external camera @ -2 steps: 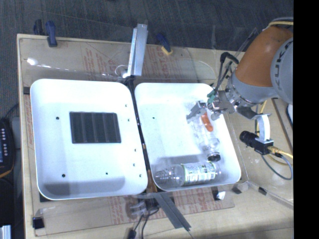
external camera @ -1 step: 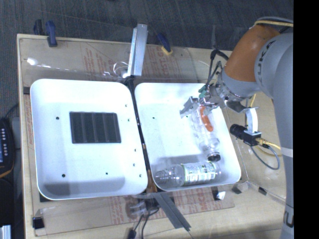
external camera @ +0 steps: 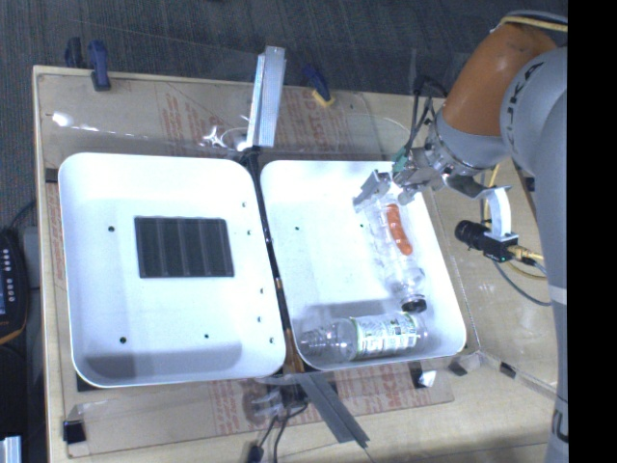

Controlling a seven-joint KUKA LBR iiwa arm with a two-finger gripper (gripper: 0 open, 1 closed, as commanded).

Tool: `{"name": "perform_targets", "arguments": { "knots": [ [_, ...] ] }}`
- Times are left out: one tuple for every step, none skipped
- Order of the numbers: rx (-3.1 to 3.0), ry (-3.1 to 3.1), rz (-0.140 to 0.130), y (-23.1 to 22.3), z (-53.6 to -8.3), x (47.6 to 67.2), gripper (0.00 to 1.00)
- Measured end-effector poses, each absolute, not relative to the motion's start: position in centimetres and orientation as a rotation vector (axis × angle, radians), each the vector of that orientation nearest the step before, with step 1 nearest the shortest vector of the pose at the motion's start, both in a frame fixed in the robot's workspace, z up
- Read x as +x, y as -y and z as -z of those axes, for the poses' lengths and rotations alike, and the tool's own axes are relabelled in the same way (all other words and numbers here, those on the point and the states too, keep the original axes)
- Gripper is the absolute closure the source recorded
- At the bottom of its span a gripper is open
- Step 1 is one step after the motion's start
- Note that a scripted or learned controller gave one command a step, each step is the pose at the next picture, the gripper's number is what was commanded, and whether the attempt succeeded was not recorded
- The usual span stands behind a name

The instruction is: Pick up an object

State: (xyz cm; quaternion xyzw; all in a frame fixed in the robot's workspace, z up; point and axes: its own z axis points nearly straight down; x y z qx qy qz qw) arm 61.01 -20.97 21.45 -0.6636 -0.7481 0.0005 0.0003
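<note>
The gripper [external camera: 390, 183], finger state unclear, may glance off the slick clear bottle [external camera: 395, 244] beside the bin wall [external camera: 445, 268].

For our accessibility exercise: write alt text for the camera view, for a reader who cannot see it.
A grey and orange robot arm reaches from the right, its gripper over the right bin, which holds two clear plastic bottles, one with an orange item inside. The left bin holds a dark ribbed rectangular block.
</note>
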Motion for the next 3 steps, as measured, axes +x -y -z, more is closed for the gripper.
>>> {"name": "perform_targets", "arguments": {
  "knots": [
    [-1.946,2.465,-0.001,20.8,-19.0,62.7,0.00],
    [-1.884,2.516,-0.001,20.8,-20.5,62.8,0.00],
    [-1.814,2.559,-0.004,20.8,-21.2,61.1,0.00]
  ]
}}
